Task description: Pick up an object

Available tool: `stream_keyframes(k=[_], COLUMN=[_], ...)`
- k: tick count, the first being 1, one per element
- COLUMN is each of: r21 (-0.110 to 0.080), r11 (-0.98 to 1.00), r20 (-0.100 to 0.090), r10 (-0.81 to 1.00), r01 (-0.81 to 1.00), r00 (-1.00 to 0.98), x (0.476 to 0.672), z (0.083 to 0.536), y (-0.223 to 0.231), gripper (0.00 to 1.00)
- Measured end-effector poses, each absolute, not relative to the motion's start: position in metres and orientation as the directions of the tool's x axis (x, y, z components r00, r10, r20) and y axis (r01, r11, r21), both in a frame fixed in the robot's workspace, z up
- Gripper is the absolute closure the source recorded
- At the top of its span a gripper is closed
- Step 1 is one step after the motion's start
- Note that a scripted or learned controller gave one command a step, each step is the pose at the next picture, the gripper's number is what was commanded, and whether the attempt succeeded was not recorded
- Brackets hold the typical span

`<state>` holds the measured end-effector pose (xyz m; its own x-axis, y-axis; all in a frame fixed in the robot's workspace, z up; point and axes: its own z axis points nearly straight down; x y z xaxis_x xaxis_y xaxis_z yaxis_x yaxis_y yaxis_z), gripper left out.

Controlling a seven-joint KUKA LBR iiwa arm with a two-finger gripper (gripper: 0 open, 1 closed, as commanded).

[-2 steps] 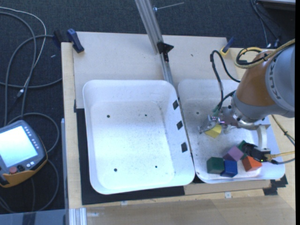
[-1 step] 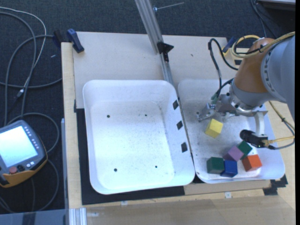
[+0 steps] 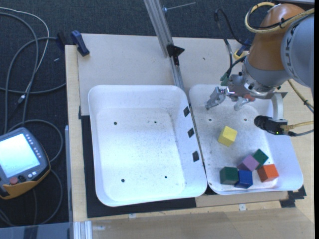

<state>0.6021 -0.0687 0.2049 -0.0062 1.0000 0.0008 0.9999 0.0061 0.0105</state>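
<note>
Above the right bin, the jaws hang parted, holding nothing, clear of the yellow block

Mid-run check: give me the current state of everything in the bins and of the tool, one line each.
Small yellow cube: alone on the right white bin floor, apart from the rest.
Dark green cube: near the front wall, beside the blue cube.
Purple cube: clustered with the other green cube and the orange cube.
Tool: above the right bin's far end, nothing between its fingers.
</note>
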Motion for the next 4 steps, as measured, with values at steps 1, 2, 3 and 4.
stream_keyframes(k=[1, 2, 3, 4], r21=[-0.003, 0.003, -0.01, -0.006], r11=[0.003, 0.002, -0.006, -0.001], r20=[0.002, 0.0, 0.0, 0.002], r10=[1.0, 1.0, 1.0, 1.0], r01=[1.0, 1.0, 1.0, 1.0], r00=[-0.003, -0.002, 0.006, 0.001], x=[0.585, 0.588, 0.574, 0.566], z=[0.2, 0.218, 0.13, 0.106], y=[-0.048, -0.046, -0.112, -0.115], gripper=[0.0, 0.0, 0.0, 0.0])
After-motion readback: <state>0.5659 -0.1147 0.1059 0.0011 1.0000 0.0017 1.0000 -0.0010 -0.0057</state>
